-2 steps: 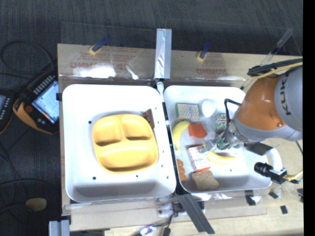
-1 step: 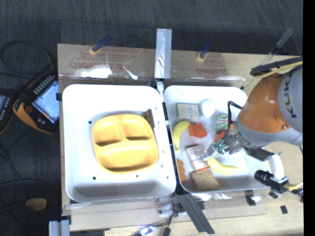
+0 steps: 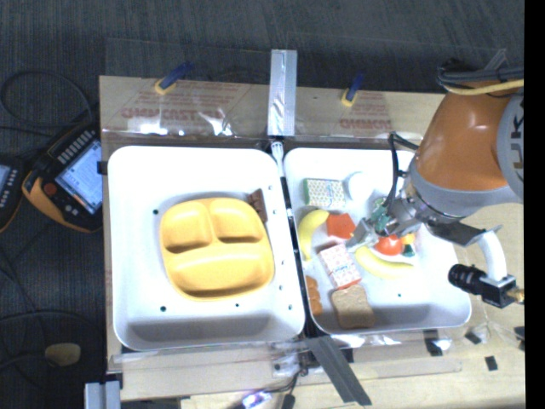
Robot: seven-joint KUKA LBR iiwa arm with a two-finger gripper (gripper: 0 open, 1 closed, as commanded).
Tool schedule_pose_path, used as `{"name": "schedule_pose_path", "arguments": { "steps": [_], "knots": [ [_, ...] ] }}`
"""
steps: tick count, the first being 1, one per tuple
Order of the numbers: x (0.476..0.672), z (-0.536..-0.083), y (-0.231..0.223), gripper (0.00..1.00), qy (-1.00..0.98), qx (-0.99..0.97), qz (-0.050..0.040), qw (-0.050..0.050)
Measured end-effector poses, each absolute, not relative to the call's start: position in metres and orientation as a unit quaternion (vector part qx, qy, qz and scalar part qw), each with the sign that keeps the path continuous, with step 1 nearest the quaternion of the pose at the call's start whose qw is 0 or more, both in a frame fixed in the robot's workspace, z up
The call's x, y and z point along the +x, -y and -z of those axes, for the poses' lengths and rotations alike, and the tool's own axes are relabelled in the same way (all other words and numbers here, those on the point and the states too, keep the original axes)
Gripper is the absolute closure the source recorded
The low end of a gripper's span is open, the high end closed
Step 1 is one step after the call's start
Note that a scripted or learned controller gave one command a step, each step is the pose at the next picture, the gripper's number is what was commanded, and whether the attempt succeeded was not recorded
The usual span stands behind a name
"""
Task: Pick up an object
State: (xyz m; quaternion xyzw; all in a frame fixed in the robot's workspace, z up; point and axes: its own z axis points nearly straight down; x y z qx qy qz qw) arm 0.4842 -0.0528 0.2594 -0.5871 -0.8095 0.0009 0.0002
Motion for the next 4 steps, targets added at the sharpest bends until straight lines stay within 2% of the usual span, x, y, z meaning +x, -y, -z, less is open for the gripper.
{"name": "schedule_pose_path", "arguments": {
  "steps": [1,2,3,4],
  "knots": [
    [0.547,-0.270,0.028,1.00,0.763,-0.646,-0.0020,0.000],
    [0.547,-0.270,0.029,0.00,0.763,-0.646,-0.0020,0.000],
    [0.574,-0.136,0.106,0.00,0.743,-0.670,-0.0026,0.001],
    [0.609,-0.111,0.177,0.00,0.804,-0.595,0.0091,-0.004]
  ]
}}
